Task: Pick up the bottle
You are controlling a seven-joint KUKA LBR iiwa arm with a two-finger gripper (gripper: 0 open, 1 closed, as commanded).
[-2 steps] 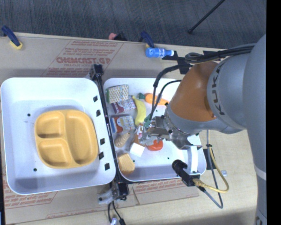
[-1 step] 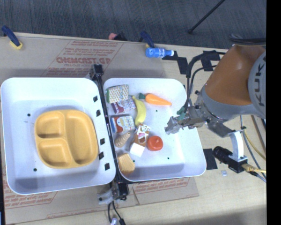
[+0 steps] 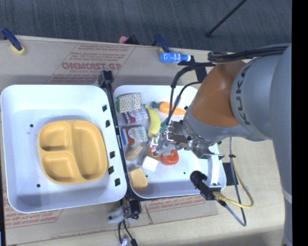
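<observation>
Red "CHEMCAST GP" lettering (image 3: 90,65) is showing on brown board behind the yellow tray (image 3: 72,151). "KUKA" is reading down the arm (image 3: 241,99), right of that tray. Gripper (image 3: 164,145) is hovering by a red item (image 3: 169,158); grip state unclear.

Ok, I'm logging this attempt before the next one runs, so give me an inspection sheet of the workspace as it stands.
Surface: bench under printed cardboard, bearing two white bins side by side.
Job's things: no bottle can be told apart in the right bin.
Clutter: yellow divided tray in the left bin; banana, packets, red round item in the right bin.
Grippers: gripper low over the right bin's pile; grasp cannot be told.
Cables: black cable looping at the arm; yellow cable by the bin's corner.
Surroundings: blue clamps on the bench edge; dark carpet beyond.
</observation>
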